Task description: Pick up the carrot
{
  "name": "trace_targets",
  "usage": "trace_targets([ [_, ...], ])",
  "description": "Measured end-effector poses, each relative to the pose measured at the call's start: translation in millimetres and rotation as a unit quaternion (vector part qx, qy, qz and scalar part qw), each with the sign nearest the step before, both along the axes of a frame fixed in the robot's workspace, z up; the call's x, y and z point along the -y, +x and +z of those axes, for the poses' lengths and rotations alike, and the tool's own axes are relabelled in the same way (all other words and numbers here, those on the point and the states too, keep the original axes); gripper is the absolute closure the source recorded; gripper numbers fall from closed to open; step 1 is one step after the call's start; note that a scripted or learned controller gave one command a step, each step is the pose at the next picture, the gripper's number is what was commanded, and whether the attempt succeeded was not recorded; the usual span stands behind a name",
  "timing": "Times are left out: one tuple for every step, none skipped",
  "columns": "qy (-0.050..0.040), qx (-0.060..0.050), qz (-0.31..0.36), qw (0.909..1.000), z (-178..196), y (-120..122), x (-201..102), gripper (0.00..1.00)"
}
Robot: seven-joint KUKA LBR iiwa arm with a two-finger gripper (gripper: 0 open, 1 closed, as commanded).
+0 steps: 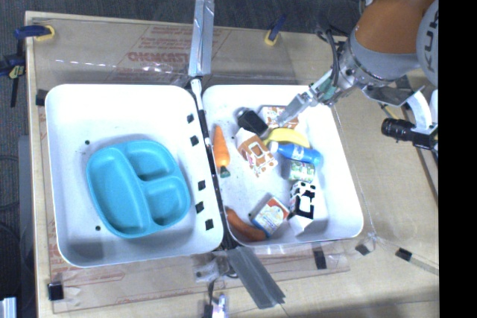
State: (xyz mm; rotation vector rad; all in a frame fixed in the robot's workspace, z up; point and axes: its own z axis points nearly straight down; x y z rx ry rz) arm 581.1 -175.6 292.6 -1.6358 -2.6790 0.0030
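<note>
The carrot (220, 149) is orange with a dark green stub at its lower end. It lies lengthwise along the left wall of the right bin (344, 182), close to the divider. My gripper (282, 115) reaches in from the upper right and hangs over the bin's far middle, just above a yellow banana (288, 136) and beside a black object (250, 120). It is roughly a hand's width to the right of the carrot and does not touch it.
Right of the carrot are an orange-and-white box (257, 153), a blue bottle (302, 155), a black-and-white carton (304, 199), a small packet (268, 217) and a brown sausage (244, 227). A blue divided plate (138, 186) sits in the left bin (63, 123).
</note>
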Motion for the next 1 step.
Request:
trace_targets([
  [-0.0002, 0.000, -0.060, 0.9982, -20.3, -48.1, 21.1, 0.00],
])
